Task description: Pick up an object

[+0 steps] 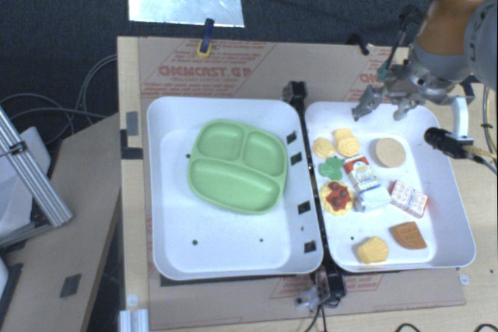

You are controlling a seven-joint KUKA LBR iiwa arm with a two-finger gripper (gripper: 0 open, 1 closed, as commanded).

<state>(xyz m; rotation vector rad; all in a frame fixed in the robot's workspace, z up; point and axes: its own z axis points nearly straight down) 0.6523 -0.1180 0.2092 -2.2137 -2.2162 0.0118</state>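
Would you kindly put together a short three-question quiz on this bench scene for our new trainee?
1. True or false: the green divided plate lies in the left bin.
2. Which bin holds the toy food? A. left B. right C. both
3. Fill in: the gripper hovers over the right bin's ____ edge.

Key: 1 true; 2 B; 3 far. The gripper's jaws are open, holding nothing.

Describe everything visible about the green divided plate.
The green divided plate is pale green, looks like matte plastic, and has rounded corners. Raised ridges split it into three compartments: two smaller ones at the far side, one long one nearer the camera. It lies flat, slightly rotated, in the middle of the left bin, nothing on it.
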